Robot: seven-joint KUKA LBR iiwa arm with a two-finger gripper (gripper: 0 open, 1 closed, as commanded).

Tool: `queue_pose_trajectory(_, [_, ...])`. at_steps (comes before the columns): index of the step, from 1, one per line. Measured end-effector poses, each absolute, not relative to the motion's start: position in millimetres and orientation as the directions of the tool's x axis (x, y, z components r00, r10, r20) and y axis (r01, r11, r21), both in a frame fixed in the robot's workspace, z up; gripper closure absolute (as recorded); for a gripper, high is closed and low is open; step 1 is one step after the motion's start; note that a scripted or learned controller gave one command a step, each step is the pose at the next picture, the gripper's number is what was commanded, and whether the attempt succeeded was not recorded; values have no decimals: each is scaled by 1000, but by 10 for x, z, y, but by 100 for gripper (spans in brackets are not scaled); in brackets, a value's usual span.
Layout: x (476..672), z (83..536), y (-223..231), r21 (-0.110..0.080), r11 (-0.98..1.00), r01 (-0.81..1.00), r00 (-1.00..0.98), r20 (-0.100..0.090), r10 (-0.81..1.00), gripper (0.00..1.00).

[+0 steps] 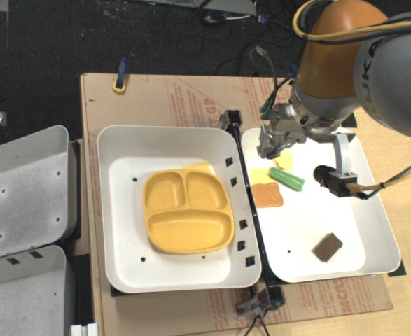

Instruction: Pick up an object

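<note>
Camera view: the gripper (pixel 269 144) hangs over the upper left corner of the right bin (pixel 373 243), just above a cluster of small items, a green stick (pixel 287 179), an orange square (pixel 267 195) and a yellow piece (pixel 284 162). Whether it is spread or pressed together cannot be told from here, and nothing shows in its grip. A brown block (pixel 327 246) lies well apart, near the bin's lower edge. The left bin (pixel 114 208) carries a yellow divided tray (pixel 188 211). The arm appears poised at the approach stage; next it would need to descend squarely onto one item and clamp it.
</note>
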State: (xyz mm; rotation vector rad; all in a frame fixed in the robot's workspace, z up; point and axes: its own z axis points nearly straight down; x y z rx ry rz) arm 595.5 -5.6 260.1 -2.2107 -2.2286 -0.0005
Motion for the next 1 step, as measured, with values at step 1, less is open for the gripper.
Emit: queue_pose_trajectory(1, [5870,2618,432,-2,8,1000,-8,2,1000,100])
